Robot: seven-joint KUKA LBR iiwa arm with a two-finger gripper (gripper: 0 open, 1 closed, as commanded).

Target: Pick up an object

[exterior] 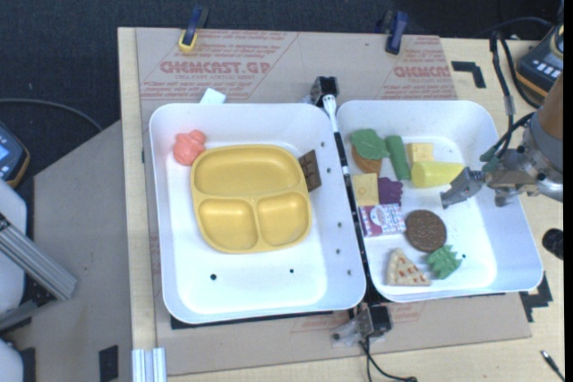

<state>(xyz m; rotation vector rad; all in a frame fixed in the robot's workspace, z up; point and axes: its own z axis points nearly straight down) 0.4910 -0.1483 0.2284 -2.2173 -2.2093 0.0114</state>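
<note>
The gripper [474, 186] is being shown over the right bin [501, 268], entering from the view's right, with its 2 dark fingers spread apart and nothing lying between them; it is being read as released. The deciding relation is being taken as this: the nearest candidate, the yellow wedge [436, 174], is lying just beside the fingertips, toward the view's left and slightly farther up the bin, with its long axis running roughly left to right, so that its pointed end is being turned toward the gripper. It is being seen as a bright yellow, smooth block, probably toy cheese. Nearer the camera, the brown round cookie [426, 230], the green leafy piece [444, 261] and the pizza slice [406, 269] are being shown near the bin's front edge. Farther left, the purple piece [389, 190], the pink carton [381, 218] and the green pepper [367, 141] are being crowded together. In the left bin [175, 277], well apart from the gripper, a yellow divided tray [251, 197], a pink-orange toy [188, 147] and a brown block [310, 170] are being shown.
</note>
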